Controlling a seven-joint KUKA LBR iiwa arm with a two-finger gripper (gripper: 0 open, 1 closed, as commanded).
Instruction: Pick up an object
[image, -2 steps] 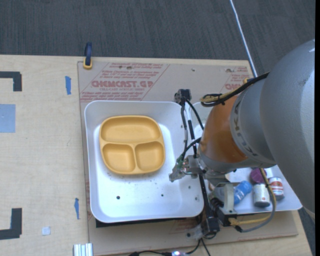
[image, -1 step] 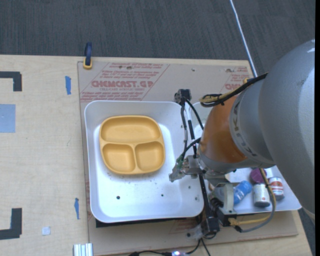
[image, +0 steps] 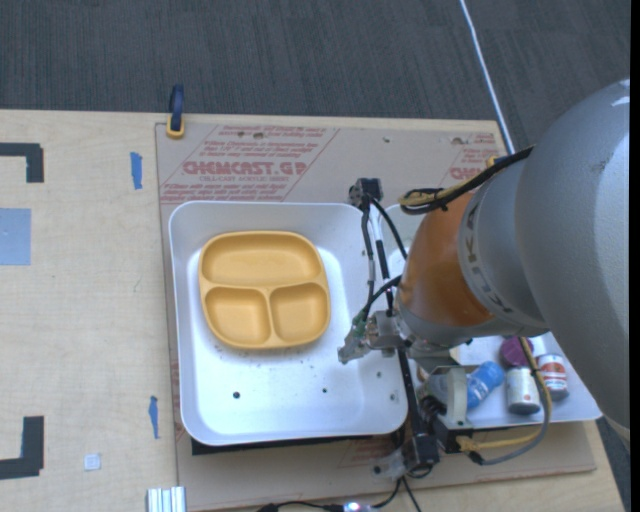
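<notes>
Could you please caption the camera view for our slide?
KUKA arm reaches over bins; yellow divided plate lies in left bin.

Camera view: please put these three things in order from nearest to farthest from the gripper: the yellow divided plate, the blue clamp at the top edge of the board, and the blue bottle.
Measured from the gripper:
1. Yellow divided plate, just to its left in the left bin.
2. Blue bottle, to its right in the right bin, beneath the arm.
3. Blue clamp, far up and left at the board's top edge.

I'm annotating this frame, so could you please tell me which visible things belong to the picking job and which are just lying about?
Job:
- yellow three-compartment plastic plate in left white bin
- small blue, purple and white-orange items in right bin
- grey arm

Lying about:
- blue tape strips
- blue-yellow clamp
</notes>
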